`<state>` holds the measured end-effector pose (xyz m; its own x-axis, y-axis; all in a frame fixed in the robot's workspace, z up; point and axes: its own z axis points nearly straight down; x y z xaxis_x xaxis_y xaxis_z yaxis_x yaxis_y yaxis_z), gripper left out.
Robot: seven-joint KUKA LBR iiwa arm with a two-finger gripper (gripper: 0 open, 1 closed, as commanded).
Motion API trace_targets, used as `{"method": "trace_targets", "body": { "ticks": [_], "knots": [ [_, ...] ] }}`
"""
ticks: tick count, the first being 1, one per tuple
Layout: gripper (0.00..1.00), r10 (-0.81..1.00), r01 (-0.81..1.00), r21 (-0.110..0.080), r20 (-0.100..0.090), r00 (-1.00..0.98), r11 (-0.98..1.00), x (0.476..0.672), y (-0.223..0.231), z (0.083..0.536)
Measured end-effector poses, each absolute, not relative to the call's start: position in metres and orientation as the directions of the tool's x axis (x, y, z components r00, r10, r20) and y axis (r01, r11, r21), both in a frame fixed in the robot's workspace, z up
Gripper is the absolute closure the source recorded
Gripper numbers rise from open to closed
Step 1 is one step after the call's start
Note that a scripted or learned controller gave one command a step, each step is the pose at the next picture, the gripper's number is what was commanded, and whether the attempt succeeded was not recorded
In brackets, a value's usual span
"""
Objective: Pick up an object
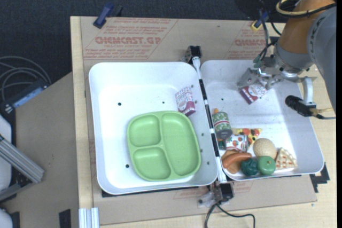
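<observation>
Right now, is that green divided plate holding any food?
Empty. The green plate in the left bin shows three bare compartments; the toy food sits piled in the right bin.

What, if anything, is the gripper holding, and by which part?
Cannot be told: the gripper sits low over a red-and-white packet in the right bin.

Green divided plate point(162, 146) in left bin point(107, 115), small red-white packet point(185, 101) just beside its far edge.

divided tray point(162, 145) in left bin point(107, 115), toy food pile point(251, 152) in right bin's point(299, 131) front
</observation>
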<state>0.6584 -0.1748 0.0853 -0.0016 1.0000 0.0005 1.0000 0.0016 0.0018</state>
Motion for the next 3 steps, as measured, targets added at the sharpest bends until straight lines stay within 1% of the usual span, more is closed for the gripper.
{"method": "trace_targets", "body": {
  "ticks": [1, 2, 3],
  "knots": [
    [1.0, 1.0, 1.0, 0.005, -0.002, -0.002, 0.002, 0.659, -0.175, 0.096],
    [0.0, 1.0, 1.0, 0.004, -0.002, -0.002, 0.002, 0.659, -0.175, 0.096],
    [0.0, 1.0, 1.0, -0.001, 0.0, 0.0, 0.0, 0.604, -0.166, 0.084]
  ]
}}
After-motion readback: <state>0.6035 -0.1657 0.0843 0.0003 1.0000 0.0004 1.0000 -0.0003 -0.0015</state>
